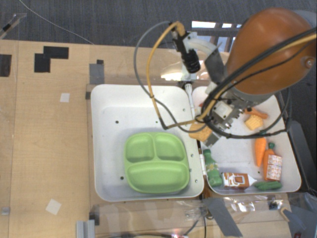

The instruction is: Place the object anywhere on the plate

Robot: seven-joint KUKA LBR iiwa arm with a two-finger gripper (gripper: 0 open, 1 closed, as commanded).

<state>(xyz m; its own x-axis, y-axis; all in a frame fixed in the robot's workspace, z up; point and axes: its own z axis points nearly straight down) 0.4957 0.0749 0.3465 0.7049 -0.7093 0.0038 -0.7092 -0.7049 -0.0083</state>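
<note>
Brightness: even and fairly bright across the bench; the dark carpet at the top stays dim.
Light source: overhead, diffuse; a bright reflected patch sits behind the arm near the top edge.
Glare: white highlights on the clear sheet below the bins and on the rim of the left bin; a soft sheen on the orange band.
Shadows: weak and soft; a faint one under the green plate, another beneath the arm over the right bin.
Sharpness: moderate; the close arm looks soft, and small packages are blurred, labels unreadable.
Distortion: slanted view, bench edges slightly skewed.
</note>
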